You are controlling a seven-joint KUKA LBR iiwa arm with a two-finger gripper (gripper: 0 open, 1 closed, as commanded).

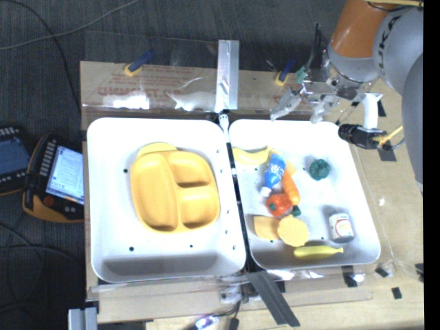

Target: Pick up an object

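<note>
Robot lab: bench (103,81), teach pendant (58,177)

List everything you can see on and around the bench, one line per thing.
Bins: 2, white, side by side on the bench.
Divided tray: 1, yellow, left bin.
Bottle: 1, blue and white, right bin middle.
Carrot: 1, orange, beside the bottle.
Tomato: 1, red, below the carrot.
Teal ball: 1, right bin, upper right.
Can: 1, white, lower right.
Banana: 1, yellow, near edge.
Pendant: 1, orange and black, floor at left.
Gripper: 1, above right bin's far edge.
</note>
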